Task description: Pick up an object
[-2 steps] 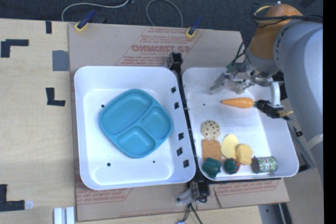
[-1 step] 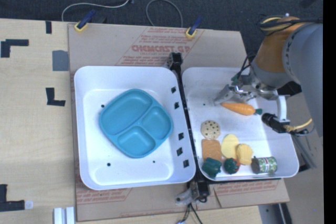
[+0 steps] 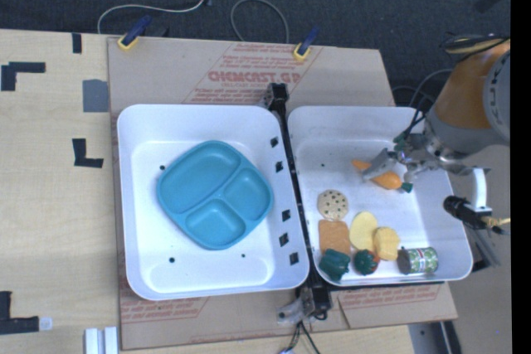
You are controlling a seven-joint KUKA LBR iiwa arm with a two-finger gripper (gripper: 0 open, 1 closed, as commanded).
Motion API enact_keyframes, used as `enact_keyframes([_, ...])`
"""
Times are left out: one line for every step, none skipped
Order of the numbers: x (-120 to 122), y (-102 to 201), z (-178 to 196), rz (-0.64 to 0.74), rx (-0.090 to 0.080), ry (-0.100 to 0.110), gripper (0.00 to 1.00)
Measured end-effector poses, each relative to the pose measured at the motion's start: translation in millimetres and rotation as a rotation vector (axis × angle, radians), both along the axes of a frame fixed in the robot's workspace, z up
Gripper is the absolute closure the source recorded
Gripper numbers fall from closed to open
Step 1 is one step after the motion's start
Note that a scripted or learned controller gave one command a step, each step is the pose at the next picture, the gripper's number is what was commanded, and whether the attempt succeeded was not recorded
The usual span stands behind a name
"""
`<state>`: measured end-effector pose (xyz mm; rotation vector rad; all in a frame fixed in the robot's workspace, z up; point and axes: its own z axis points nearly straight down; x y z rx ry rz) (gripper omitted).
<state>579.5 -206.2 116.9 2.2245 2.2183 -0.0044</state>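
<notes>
Nearest the lens along the bottom edge sits the cardboard sheet [image 3: 249, 70] that carries both bins. On it, the left bin [image 3: 137, 178] holds a blue divided plate [image 3: 216, 193] lying flat at its middle. Just beside it, the right bin [image 3: 332, 122] contains a cluster at its near side: a tan cracker [image 3: 333, 235], a round speckled cookie [image 3: 333, 204], two yellow pieces [image 3: 373, 236], two dark green items [image 3: 335, 264] and a small can [image 3: 417, 260] on its side. Farther back in that bin lies an orange piece [image 3: 383, 177]. From the right, the grey arm [image 3: 473, 108] reaches in, and its gripper [image 3: 401, 167] is pinching that orange piece between its fingers.
</notes>
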Motion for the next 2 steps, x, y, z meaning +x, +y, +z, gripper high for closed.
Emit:
enact_keyframes([38.2,37.7,-32.6,0.006,0.000,-0.003,0.00])
enact_keyframes([38.6,35.6,-19.5,0.004,-0.003,-0.008,1.00])
